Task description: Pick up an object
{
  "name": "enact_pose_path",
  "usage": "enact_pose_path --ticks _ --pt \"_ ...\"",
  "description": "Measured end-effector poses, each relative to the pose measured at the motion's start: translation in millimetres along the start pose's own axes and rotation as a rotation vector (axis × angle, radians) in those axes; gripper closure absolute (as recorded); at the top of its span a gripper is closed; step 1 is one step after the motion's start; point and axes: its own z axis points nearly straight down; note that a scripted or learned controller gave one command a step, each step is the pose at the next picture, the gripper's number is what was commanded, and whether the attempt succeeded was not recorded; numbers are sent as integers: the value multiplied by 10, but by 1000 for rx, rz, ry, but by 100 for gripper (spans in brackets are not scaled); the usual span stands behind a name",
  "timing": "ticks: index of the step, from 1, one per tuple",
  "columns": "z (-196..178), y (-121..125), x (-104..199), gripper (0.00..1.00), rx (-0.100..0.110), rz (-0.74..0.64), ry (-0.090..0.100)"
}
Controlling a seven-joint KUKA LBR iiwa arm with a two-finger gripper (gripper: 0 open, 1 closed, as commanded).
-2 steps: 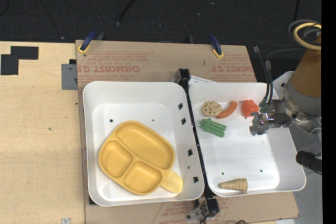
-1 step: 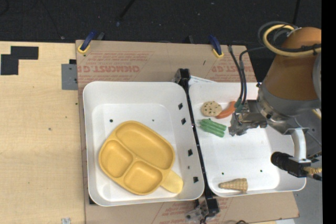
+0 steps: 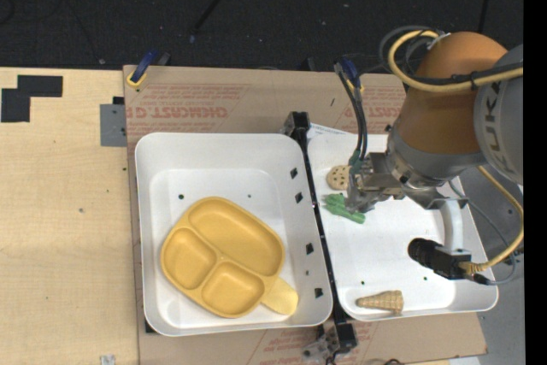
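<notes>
**Setting:** a pale wooden counter point(image 3: 60, 184) is carrying a brown cardboard sheet point(image 3: 214, 98), and two shallow white bins are sitting on it side by side.

**Left bin** point(image 3: 149, 158): this is holding a yellow divided plate point(image 3: 222, 256), lying flat toward the bin's near edge.

**Right bin** point(image 3: 393, 261): this is holding three small pieces.
- A green toy piece point(image 3: 344, 209) is lying close to the left wall.
- A round tan cookie point(image 3: 338, 177) is sitting just beyond it, toward the far-left corner.
- An ice-cream cone point(image 3: 380, 301) is lying on its side along the near edge.

**Pincer** point(image 3: 366, 192): this is hanging right at the green toy piece's far side. I am unable to tell from here whether it is open or closed, or whether it is touching the piece.

**Handling, as I am judging it:** the green toy piece is looking light, stiff and smooth, probably moulded plastic. It is low and elongated, so it is likely to skid on the bin floor. The best hold is looking to be across its narrow width, at the middle.
</notes>
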Motion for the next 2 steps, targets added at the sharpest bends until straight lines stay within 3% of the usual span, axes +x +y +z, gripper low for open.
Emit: enact_pose_path --ticks 2 --pt "26 298 985 100 1 1 0"
